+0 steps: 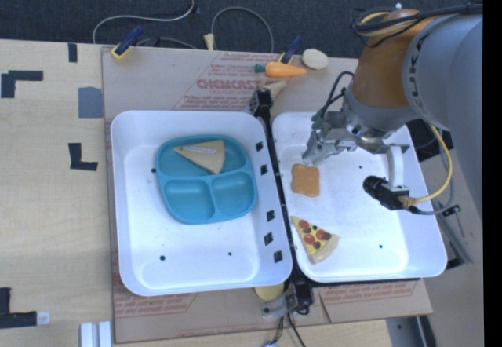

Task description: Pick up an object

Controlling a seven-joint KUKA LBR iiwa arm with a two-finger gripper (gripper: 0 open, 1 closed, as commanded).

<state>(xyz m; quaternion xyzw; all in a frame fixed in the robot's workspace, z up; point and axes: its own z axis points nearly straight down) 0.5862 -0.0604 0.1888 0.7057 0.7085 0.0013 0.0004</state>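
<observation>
A toast-coloured square of toy bread point(306, 180) lies flat on the floor of the right bin point(423, 259), toward its left side. The gripper point(316, 151) hangs just at the bread's 12 o'clock, its tip close above the slice's upper edge; from this slanted view it is hard to say whether it touches the bread, and I cannot tell how far apart the fingers stand. Nothing is visibly held between them. The grey arm with its orange band point(384, 71) reaches in from 2 o'clock of the bread.

At the bread's 6 o'clock, well apart from it, a toy pizza slice point(315, 238) lies in the same bin. At 9 o'clock, across the divide, the left bin point(133, 259) holds a blue sectioned plate point(205, 180) with a tan triangular wedge point(202, 155) in its top compartment. Beyond the bins at 12 o'clock, a toy carrot point(284, 69) and a pale egg-shaped thing point(315, 59) rest on the cardboard.
</observation>
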